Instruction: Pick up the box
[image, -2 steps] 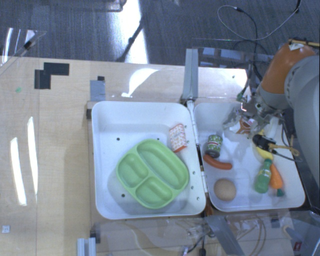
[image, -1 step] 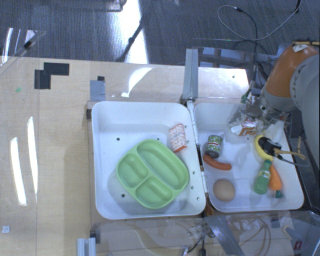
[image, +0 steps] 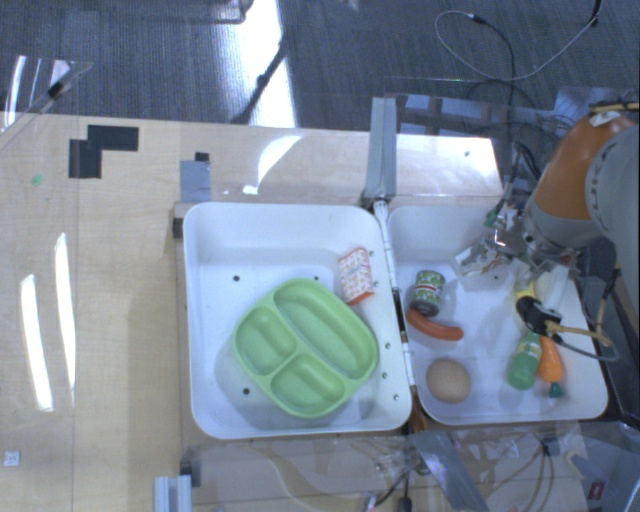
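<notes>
Gripper (image: 487, 253) poised over upper part of right bin (image: 440, 225), at end of grey arm (image: 610, 190) with orange band, reaching in from right; finger opening not discernible, nothing seen held.

Left bin (image: 205, 300): holding green three-compartment plate (image: 305, 347) across lower centre, and box.

Box (image: 354, 275): small, red-and-white patterned, in left bin close to divider wall between bins, just above upper-right rim of green plate, apparently touching or nearly touching it; long axis roughly along divider, tilted a little.

Key relation: box to left of gripper and slightly lower in view, across divider, in other bin; move judged to require travel leftward over divider, then descent with fingers spanning short axis of box; little clearance judged at divider wall and plate rim.

Right bin, other contents, none the target: brown egg-like ball (image: 448, 381) near lower edge; green bottle (image: 523, 366) with orange carrot-shaped toy (image: 551, 363) beside it at right; red sausage (image: 435, 326) at left; small green-labelled can (image: 427, 291) just above sausage, nearest divider.
</notes>
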